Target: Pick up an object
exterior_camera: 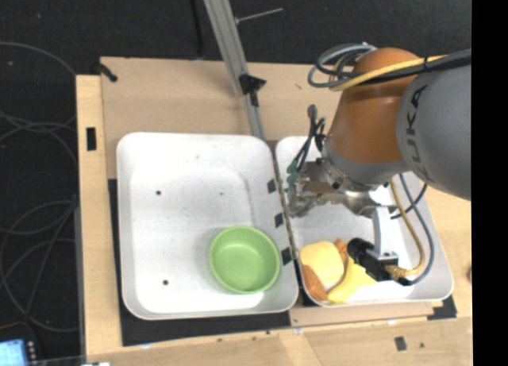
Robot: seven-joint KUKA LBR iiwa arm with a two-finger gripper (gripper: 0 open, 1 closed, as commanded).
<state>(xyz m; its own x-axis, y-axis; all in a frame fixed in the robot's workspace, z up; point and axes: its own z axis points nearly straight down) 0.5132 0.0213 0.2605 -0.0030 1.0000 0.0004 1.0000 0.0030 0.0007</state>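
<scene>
The claw (299, 196) hangs low over the left edge of the right bin (436, 281), just beside the place where the two bins' rims meet. It is a dark, tangled-looking cluster of metal and thin wires, and from this slant I cannot tell whether it is open or closed; nothing can be seen held in it. Above it the wrist widens into a smooth grey drum, then into the glossy orange band (373, 110), rounded like a dome. The arm (444, 130) comes in from the right as a thick, matte grey tube, bent steeply downward so that the wrist points almost straight into the bin.

The things to pick lie in the near part of the bins. In the right bin, near the claw but apart from it, sits a pale yellow lump (321, 259), soft-edged and rounded. An orange piece (313, 283) touches its lower left side, and a brighter yellow piece (354, 283), curved and smooth, lies against its right side. In the left bin (131, 198), close to the dividing rim, stands an upright green bowl (244, 259), round, shallow and plain.

Both bins are white and shallow with rounded corners. They rest on a tan, board-like surface (159, 94). A slanted metal rail (222, 27) rises from behind the bins.
</scene>
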